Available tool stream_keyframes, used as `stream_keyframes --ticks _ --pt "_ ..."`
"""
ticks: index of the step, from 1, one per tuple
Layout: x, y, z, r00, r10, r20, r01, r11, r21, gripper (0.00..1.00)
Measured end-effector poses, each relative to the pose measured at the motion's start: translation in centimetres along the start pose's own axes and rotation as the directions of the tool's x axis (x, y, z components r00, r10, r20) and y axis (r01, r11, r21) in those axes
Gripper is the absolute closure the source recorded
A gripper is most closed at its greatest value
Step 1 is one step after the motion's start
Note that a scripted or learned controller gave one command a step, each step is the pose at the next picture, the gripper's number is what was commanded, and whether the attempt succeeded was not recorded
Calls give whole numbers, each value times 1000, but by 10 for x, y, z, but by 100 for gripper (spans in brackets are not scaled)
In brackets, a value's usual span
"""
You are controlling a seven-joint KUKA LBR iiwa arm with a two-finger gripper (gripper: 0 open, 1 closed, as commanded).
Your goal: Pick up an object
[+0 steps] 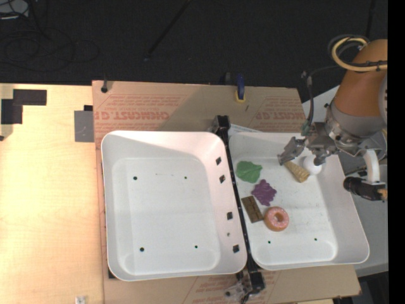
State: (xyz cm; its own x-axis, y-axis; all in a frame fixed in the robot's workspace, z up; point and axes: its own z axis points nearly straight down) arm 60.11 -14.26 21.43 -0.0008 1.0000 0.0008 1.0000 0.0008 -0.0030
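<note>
The right bin (345, 246) holds several small items. A tan ice-cream cone with a white top (299, 171) lies near the bin's far right. My gripper (304, 156) hangs just over it, open, one finger to the cone's left and the other by its white end. It grips nothing. Further left lie a green leaf-shaped piece (248, 170), a purple lump (264, 191), a brown bar (252, 209) and a pink donut (276, 218).
The left bin (114, 170) stands beside the right one, with a black clip strip (229, 189) along their shared edge. Both rest on cardboard (164, 109). The arm's orange-banded wrist (361, 100) hangs over the right bin's far corner.
</note>
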Motion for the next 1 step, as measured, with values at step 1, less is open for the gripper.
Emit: stream_keyframes --ticks 1 --pt "49 -43 -159 1000 -5 1 5 1000 -18 0"
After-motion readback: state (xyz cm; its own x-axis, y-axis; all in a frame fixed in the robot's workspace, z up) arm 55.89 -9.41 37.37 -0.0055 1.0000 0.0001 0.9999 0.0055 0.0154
